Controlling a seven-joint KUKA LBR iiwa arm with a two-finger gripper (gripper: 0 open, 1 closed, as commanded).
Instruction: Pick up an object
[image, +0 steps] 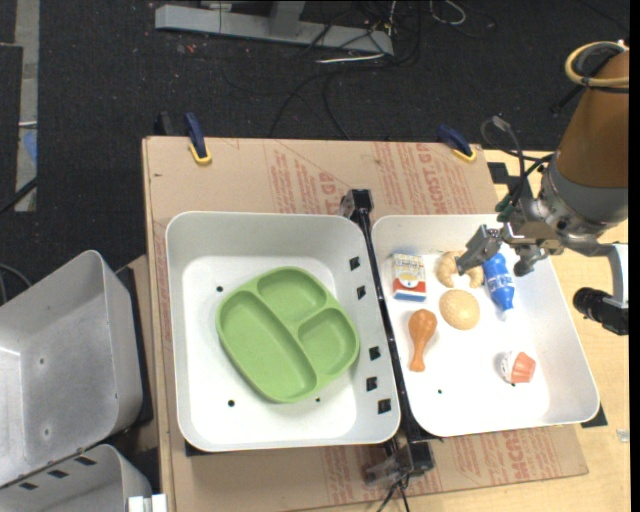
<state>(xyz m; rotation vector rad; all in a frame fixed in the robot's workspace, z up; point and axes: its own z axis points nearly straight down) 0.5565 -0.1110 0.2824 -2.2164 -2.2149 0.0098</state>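
Jaws spread and empty, your gripper (497, 247) hovers over the blue bottle (499, 281) at the right bin's (570, 330) far side; likely light, slick plastic, so pinch across its middle.

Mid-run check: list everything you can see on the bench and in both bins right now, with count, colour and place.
Bins: 2, white, side by side on the bench; left bin, right bin.
Divided plate: 1, green, three compartments, middle of the left bin.
Small carton: 1, white with red and blue, far left part of the right bin.
Drumstick toy: 1, orange-tan, right bin, near its left wall.
Egg-shaped item: 1, beige, centre of the right bin.
Small rounded item: 1, beige, beside the carton.
Bottle: 1, blue, right bin, far side.
Small item: 1, white and red, near side of the right bin.
Clamps: 2, blue and yellow, far edge of the board.
Arm: 1, grey with orange.
Pincer: 1, dark, above the bottle and the rounded item.
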